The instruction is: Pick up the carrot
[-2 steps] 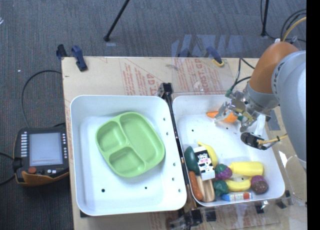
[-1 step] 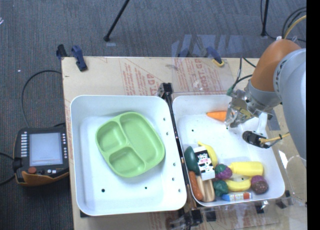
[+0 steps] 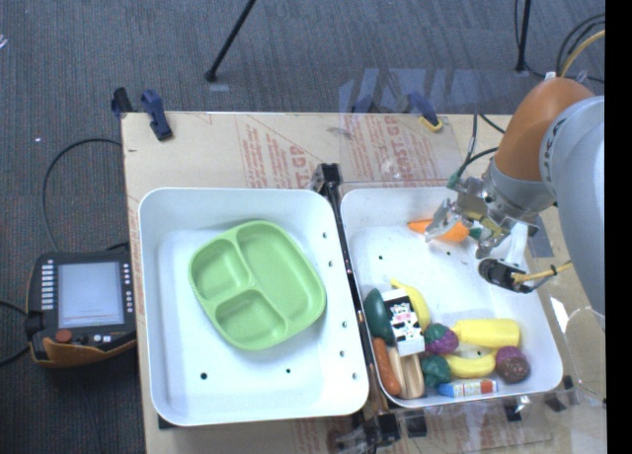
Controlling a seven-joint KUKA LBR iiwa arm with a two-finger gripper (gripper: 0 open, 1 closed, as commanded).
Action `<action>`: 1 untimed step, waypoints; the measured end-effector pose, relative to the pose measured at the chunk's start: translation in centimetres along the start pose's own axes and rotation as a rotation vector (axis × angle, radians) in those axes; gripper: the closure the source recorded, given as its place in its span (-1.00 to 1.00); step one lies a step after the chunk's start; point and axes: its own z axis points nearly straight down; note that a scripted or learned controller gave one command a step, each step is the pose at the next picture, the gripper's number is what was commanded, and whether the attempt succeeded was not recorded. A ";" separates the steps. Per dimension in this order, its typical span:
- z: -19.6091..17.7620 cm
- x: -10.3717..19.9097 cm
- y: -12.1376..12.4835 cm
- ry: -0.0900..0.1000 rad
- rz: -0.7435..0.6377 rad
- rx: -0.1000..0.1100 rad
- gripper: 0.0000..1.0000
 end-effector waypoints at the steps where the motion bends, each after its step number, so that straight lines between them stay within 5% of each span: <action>1: -0.9 0.0 0.0 -0.001 -0.002 0.003 1.00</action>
